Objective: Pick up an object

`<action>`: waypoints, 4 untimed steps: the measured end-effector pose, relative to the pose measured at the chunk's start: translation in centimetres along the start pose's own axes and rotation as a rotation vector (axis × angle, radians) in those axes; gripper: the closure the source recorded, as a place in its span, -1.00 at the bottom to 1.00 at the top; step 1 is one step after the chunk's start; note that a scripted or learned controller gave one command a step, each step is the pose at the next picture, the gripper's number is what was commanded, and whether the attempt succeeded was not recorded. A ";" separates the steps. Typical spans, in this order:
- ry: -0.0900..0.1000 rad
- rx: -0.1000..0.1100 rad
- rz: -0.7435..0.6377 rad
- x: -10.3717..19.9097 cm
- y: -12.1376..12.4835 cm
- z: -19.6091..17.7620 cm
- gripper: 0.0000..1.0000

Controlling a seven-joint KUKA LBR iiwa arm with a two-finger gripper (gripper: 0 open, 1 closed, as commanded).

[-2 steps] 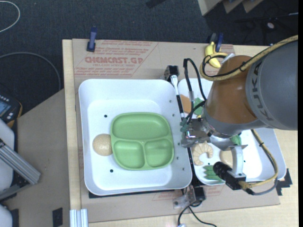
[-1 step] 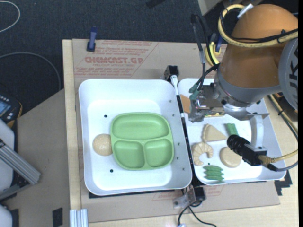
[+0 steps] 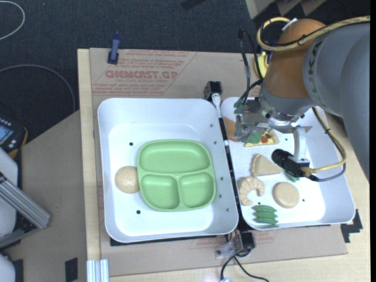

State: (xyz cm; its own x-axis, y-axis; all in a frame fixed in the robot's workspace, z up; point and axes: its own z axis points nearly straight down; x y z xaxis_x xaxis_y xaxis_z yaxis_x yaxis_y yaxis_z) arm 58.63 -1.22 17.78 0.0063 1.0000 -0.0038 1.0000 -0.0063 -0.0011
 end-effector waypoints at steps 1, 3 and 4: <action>0.004 -0.012 -0.004 -1.9 -8.4 -14.9 1.00; 0.004 -0.014 -0.006 3.0 -10.6 -16.4 1.00; 0.004 0.011 -0.010 7.9 -11.0 -5.1 1.00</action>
State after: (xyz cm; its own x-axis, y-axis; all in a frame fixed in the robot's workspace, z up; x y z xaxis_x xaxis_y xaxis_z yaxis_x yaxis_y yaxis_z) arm 47.73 6.76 22.91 -0.0040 1.0000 0.0003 0.9999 0.0040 -0.0119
